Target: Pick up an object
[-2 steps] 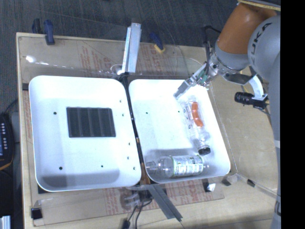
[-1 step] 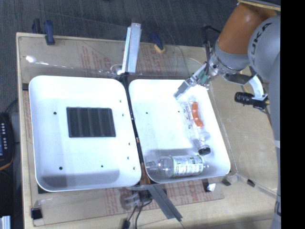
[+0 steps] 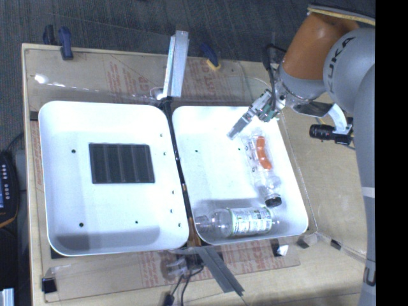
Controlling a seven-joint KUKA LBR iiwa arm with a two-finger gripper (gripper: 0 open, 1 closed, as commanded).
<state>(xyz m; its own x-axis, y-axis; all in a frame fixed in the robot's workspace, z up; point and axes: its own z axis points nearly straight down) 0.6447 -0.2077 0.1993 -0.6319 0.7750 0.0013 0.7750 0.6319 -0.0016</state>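
My tool (image 3: 241,127) hangs over the right bin (image 3: 210,171) near its far edge; whether it is apart or together I cannot tell. Two clear bottles lie below: one orange-labelled (image 3: 262,161), one along the near wall (image 3: 237,222).

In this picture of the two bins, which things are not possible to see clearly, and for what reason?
- Gripper, camera view: too small and blurred to tell whether its fingers are open or shut.
- Label on the clear bottle at the right bin's near wall: print too small to read.
- Bottle with orange label: transparent body blends into the white bin, so its outline is uncertain.
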